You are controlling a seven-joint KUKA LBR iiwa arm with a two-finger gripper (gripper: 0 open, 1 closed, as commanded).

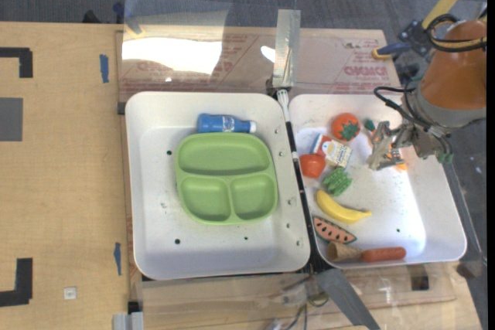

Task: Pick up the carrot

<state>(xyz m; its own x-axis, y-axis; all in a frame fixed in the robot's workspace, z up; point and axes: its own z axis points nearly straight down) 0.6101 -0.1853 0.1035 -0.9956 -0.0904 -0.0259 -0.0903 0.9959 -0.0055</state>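
My gripper [384, 148] hangs low over the upper middle of the right bin [433, 220], under the grey arm with the orange band. A small orange piece, which looks like the carrot [398, 158], pokes out right beside the gripper on its right. Most of it is hidden by the gripper body, and I cannot tell whether it is held or just lying on the bin floor.
Left of the gripper lie a tomato [346, 126], a small carton [334, 152], a red piece [312, 165] and broccoli [336, 182]. Nearer the front are a banana [343, 207], a watermelon slice [332, 229] and a sausage [383, 253]. The left bin holds a green divided plate [227, 176] and a blue bottle [226, 124].
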